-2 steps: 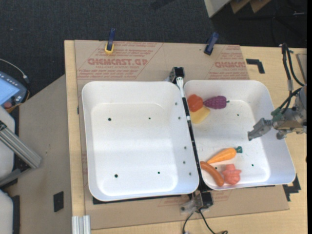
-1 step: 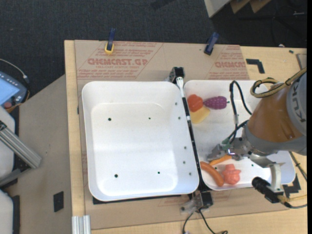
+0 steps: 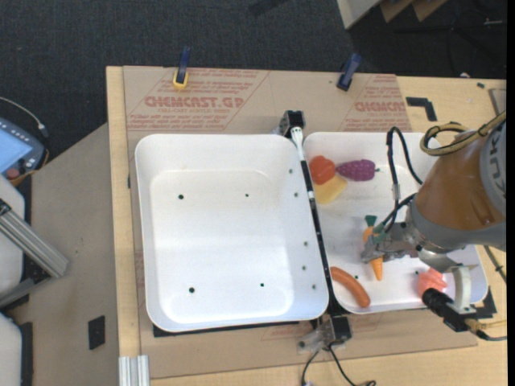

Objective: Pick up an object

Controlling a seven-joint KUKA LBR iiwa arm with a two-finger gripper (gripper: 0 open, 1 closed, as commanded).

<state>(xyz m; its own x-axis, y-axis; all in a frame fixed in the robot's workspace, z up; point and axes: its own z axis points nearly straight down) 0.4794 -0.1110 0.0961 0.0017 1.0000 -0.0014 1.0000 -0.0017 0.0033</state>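
My gripper (image 3: 380,248) is low in the right bin (image 3: 402,300), directly over a small orange carrot (image 3: 376,269) with a green top. The carrot's tip pokes out below the gripper and its green end shows above it. Whether the carrot is held is hidden by the gripper body. Other toy foods lie in this bin: a red-orange piece (image 3: 322,168), a yellow piece (image 3: 331,190) touching it, a purple piece (image 3: 356,170), an orange sausage (image 3: 351,286) at the front left, and a pink piece (image 3: 432,280) at the front right.
The left bin (image 3: 161,159) sits beside the right one, and the divider between them runs close to the red and yellow pieces. The arm's orange band (image 3: 459,191) and cables hang over the right bin's right half. Clamps stand at the bench's back edge.
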